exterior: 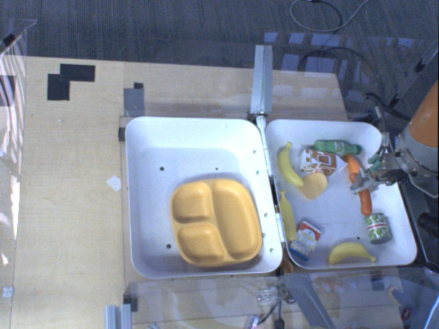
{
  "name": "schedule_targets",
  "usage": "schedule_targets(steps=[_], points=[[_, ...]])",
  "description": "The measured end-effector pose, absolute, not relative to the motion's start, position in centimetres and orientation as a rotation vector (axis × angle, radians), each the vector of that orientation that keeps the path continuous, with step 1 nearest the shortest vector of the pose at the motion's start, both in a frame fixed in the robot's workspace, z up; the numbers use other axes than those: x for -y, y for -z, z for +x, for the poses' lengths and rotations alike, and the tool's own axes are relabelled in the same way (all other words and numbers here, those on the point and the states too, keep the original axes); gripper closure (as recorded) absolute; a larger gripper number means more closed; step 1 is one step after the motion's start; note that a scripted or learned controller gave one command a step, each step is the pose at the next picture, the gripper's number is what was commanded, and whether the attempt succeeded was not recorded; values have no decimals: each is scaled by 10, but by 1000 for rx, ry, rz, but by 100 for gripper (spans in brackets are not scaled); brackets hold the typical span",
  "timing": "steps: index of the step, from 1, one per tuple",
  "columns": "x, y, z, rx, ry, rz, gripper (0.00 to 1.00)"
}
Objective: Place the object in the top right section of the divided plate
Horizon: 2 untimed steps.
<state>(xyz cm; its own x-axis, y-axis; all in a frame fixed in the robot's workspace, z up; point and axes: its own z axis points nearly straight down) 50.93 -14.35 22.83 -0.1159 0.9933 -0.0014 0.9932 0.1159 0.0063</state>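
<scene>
The yellow divided plate (216, 220) lies in the left bin (147, 156). The claw (367, 179) hangs over the right bin (405, 252), beside the carrot (359, 181); I cannot tell if it is apart or together. The labels on the small carton (304, 239) and the can (377, 227) are too blurred to read.

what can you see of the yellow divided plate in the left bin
The yellow divided plate looks like matte moulded plastic, a rounded rectangle with three recessed sections: two smaller ones along its left side and one large one on its right. It lies flat and right side up, turned slightly askew, on the floor of the left bin, toward that bin's near right part. All three sections hold nothing, and nothing but the bin floor touches it.
</scene>
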Motion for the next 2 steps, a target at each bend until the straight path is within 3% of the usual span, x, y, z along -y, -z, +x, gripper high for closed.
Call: schedule_targets(steps=[1,2], points=[[138,-349,489,-2322,-6,2104,100],[75,-431,488,-2572,-7,1789,100]])
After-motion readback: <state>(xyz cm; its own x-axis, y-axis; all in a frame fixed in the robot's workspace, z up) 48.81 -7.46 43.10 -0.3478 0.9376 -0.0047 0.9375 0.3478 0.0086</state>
